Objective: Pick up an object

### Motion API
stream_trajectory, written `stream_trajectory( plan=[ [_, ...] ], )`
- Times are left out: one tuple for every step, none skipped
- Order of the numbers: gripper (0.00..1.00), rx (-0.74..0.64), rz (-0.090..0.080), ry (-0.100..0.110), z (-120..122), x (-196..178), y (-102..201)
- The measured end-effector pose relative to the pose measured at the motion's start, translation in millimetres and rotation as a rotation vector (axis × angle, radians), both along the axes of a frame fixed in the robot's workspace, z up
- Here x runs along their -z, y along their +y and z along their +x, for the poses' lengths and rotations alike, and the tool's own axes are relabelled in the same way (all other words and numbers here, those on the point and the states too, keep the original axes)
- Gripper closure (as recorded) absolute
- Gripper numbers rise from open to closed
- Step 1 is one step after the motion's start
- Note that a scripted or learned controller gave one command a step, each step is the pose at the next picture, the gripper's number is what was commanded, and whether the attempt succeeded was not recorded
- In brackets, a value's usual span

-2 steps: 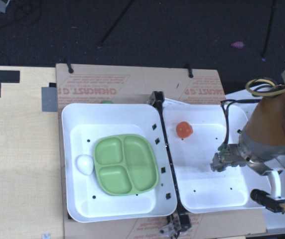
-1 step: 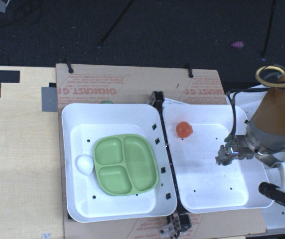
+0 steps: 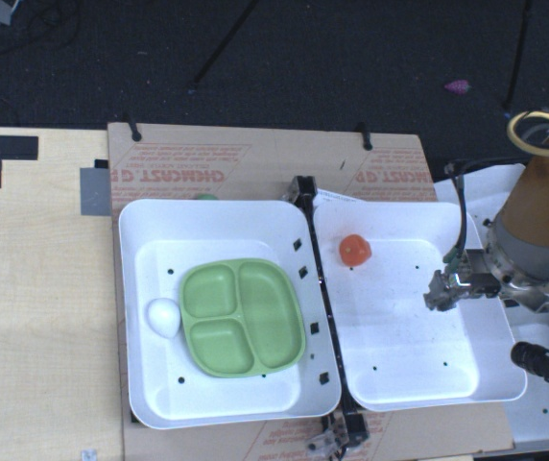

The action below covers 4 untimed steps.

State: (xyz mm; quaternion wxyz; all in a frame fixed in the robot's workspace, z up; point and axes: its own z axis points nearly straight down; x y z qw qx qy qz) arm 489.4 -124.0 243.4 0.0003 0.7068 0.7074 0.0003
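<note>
One orange ball [image 3: 355, 250] lies well left of hand [image 3: 441, 294], grip state unclear.

Colours I see across the two bins

My white bins [image 3: 140, 257] hold a pale green divided plate [image 3: 242, 317], a white egg [image 3: 163, 317] and an orange-red ball [image 3: 355, 250].

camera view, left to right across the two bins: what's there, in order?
Small white egg-shaped object → green three-compartment plastic tray → black divider between the bins → small round orange-red ball → gripper at the right bin's right side.
</note>
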Motion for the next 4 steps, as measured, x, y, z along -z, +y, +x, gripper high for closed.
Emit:
stream_trajectory(
  plan=[
    [1.00, -0.003, 0.001, 0.003, 20, -5, 52],
    [1.00, -0.004, 0.001, 0.003, 38, -5, 109],
    [1.00, -0.003, 0.001, 0.006, 51, 13, 154],
    [1.00, -0.003, 0.001, 0.003, 62, 6, 209]
  ],
)
